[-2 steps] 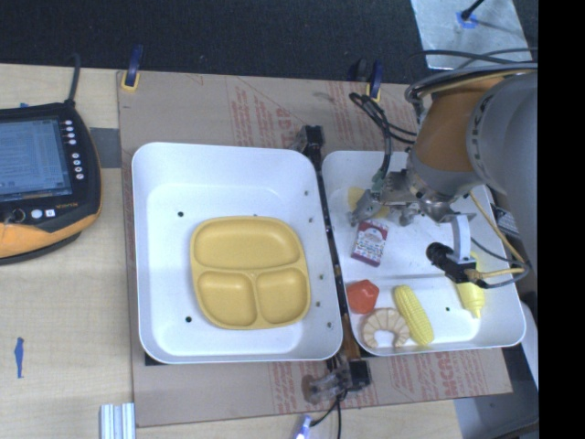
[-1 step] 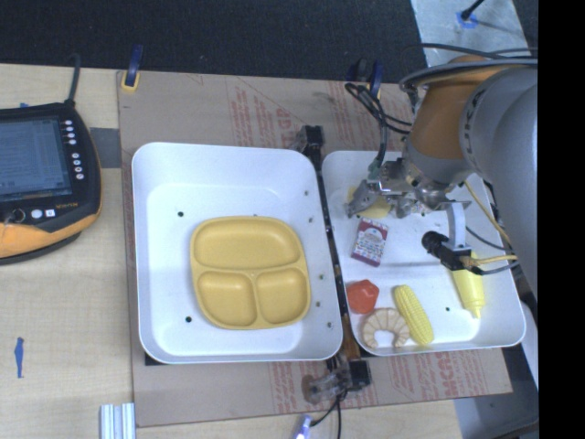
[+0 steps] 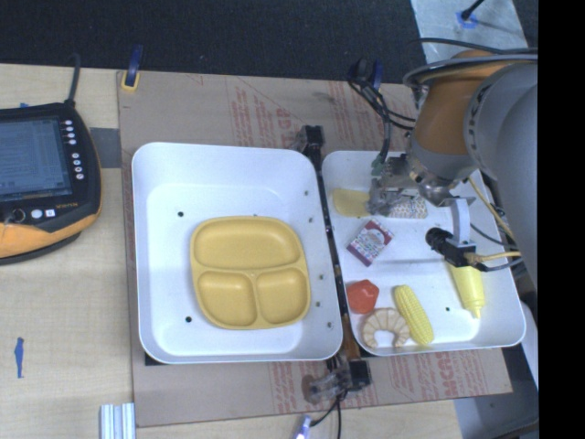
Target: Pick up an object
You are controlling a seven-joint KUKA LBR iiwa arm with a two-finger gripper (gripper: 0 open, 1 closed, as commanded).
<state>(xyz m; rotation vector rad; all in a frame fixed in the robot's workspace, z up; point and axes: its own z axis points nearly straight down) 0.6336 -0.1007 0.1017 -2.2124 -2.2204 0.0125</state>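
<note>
My gripper is low over the back of the right bin, reaching in from the right. Just left of it lies a pale yellow flat piece, and a speckled grey-white piece lies just to its right. A red and white packet sits a little in front of the gripper. Nearer the front are a red piece, a tan shrimp-like toy, a corn cob and a yellow bottle. Nothing is seen held.
The left bin holds a yellow divided plate. A tablet-like pendant lies on the bench at far left. The arm's grey and orange body hangs over the right bin's back right corner.
</note>
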